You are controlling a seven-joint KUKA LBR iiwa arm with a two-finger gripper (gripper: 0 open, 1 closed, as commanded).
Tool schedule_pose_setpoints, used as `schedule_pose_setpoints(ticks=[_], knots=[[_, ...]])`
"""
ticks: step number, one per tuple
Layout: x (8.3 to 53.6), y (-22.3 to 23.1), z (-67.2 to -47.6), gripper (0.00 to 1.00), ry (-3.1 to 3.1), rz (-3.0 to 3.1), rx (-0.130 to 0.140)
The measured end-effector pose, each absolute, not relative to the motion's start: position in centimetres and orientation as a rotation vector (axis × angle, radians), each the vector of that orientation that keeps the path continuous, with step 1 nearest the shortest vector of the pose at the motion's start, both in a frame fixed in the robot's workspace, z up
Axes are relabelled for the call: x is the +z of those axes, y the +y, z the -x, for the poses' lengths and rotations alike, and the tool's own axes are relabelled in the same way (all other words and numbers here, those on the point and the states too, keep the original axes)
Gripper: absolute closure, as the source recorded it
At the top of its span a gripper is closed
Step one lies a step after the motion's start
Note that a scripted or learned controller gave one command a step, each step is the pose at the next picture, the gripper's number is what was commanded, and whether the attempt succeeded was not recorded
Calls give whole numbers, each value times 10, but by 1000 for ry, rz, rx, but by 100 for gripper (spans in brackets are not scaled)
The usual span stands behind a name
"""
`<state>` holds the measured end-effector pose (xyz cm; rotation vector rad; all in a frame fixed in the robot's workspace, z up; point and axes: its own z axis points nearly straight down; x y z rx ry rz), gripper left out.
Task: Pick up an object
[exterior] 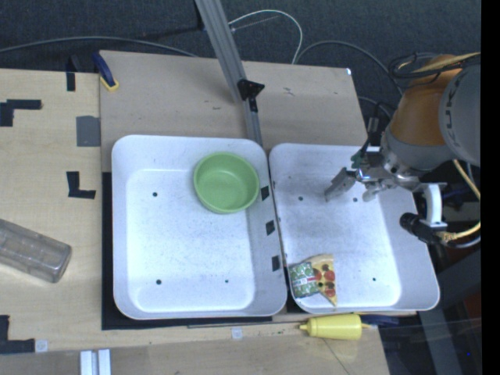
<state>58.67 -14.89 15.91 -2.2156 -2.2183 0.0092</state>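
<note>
White right bin (406,287): gripper (355,186) hangs with fingers spread, nothing between them; snack packet (313,278) lies toward the near-left corner, well apart.

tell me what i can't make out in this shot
- Packet in the right bin: its print is too small to read.
- Yellow bottle below that bin: the label cannot be seen.
- Clear tube: cut off by the left edge.
- Gripper: blurred at the tips.
- Green bowl in the left bin: the underside is hidden.
</note>
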Motion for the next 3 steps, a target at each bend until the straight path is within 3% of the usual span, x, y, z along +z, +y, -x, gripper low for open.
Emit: schedule_pose_setpoints(ticks=[1,2,3], knots=[[102,-139,-580,0,-2219,2215,7],[115,-139,-582,100,-2223,2216,3],[165,-134,-591,100,-2225,2221,-2]])
